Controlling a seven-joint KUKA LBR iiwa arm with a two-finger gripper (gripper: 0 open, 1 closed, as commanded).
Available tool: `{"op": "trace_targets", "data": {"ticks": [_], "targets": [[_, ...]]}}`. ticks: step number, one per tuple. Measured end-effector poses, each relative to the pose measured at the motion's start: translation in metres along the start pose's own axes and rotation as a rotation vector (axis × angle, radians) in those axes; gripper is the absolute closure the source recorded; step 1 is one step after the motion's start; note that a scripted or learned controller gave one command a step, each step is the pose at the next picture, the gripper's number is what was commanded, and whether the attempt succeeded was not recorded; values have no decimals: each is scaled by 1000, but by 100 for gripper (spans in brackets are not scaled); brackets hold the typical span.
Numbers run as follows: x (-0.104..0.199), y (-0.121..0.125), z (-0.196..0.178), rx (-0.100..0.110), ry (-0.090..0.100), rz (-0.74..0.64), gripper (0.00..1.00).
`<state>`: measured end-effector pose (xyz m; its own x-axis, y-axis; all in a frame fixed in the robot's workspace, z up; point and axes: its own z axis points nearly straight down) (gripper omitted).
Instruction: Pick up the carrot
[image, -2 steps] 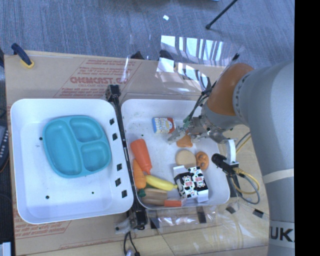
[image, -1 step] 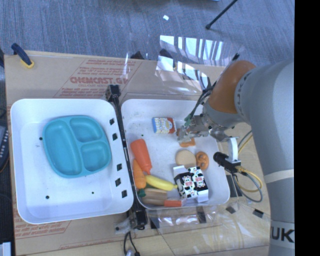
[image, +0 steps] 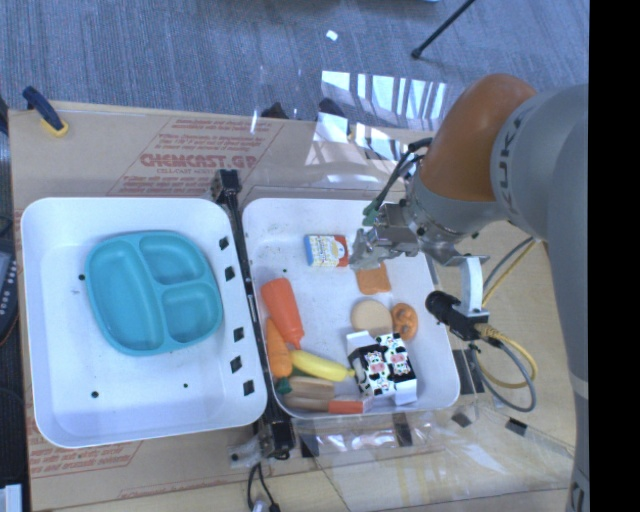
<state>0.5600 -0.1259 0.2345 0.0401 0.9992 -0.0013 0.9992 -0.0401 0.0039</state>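
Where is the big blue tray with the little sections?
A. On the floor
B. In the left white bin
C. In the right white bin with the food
B. The blue tray lies inside the left bin, while the carrot and other toy food lie in the right bin.

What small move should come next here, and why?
Probably shift the claw toward the left side of the right bin: it hangs over the bin's upper middle beside the small carton, while the carrot lies lower left, untouched.
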Motion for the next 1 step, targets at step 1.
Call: {"op": "trace_targets", "data": {"ticks": [1], "targets": [[-37,-73,-27,14,-2,102,100]]}}
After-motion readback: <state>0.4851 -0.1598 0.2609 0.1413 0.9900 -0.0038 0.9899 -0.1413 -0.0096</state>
